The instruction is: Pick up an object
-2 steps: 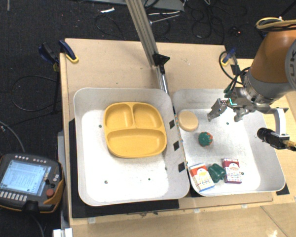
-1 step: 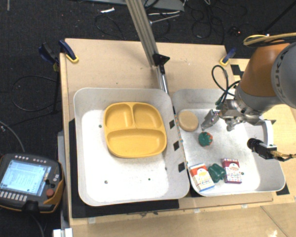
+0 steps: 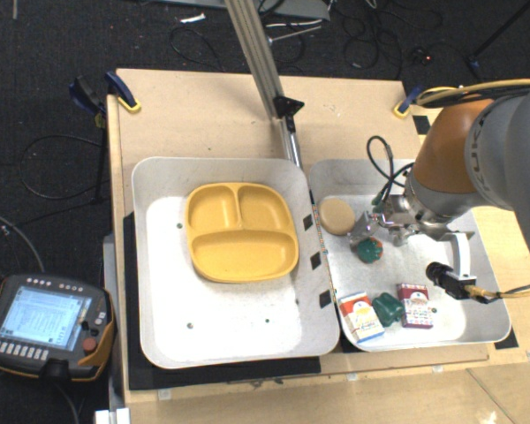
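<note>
The gripper [image 3: 371, 235] is low in the right bin [image 3: 486, 263], near the middle of it, and a small dark green ball [image 3: 368, 252] lies just below it in the picture, on the side toward the camera. The metal ends of the gripper seem to touch the top of the ball or to stand just over it; from this slanted view I cannot tell whether they are apart, together, or closed on the ball, so I would not say the ball is held.

The ball is round, so it has no long axis to care about; the move depends only on the gripper coming down centred on it. Just to the left of the gripper lies a tan round disc [image 3: 337, 215], very close, and a finger could push it. Behind the disc is the left wall of the bin, so there is little room on that side.

Toward the near edge of the bin lie a white and red box [image 3: 359, 316], a dark green block [image 3: 389, 307] touching it, and a small red box [image 3: 414, 306]. They are well apart from the ball. The left bin [image 3: 159, 307] has only a yellow plate [image 3: 242, 231] with compartments.
</note>
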